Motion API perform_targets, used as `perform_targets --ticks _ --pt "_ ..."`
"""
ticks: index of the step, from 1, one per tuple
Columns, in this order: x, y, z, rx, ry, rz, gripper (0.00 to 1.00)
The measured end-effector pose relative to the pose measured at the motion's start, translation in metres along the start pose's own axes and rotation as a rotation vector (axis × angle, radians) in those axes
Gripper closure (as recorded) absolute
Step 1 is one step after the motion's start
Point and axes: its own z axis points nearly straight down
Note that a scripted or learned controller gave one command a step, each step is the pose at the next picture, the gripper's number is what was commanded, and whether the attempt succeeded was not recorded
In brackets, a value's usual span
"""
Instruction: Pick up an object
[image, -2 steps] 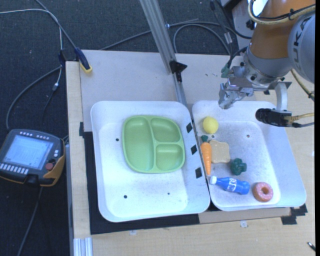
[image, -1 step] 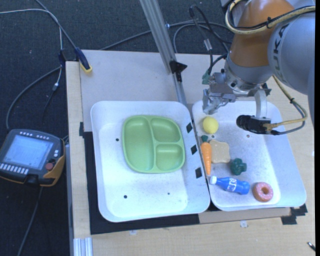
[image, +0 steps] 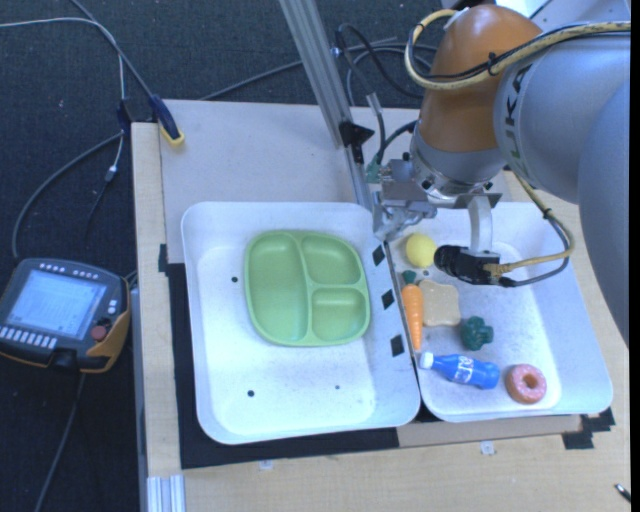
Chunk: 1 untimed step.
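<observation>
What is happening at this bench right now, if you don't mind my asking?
A grey robot arm reaches in over the right bin, its claw hanging just above a yellow ball. Nothing is visibly grasped yet. A carrot, a bread slice, a green broccoli piece, a blue bottle and a pink donut lie in the same bin. The left bin holds a green divided plate.

Two white bins (image: 300, 420) on bench (image: 260, 140)
</observation>
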Motion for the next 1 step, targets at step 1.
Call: perform_targets --ticks 1 --pt "0.0474 -0.0216 0.0070 0.001 0.000 -0.001 1.00"
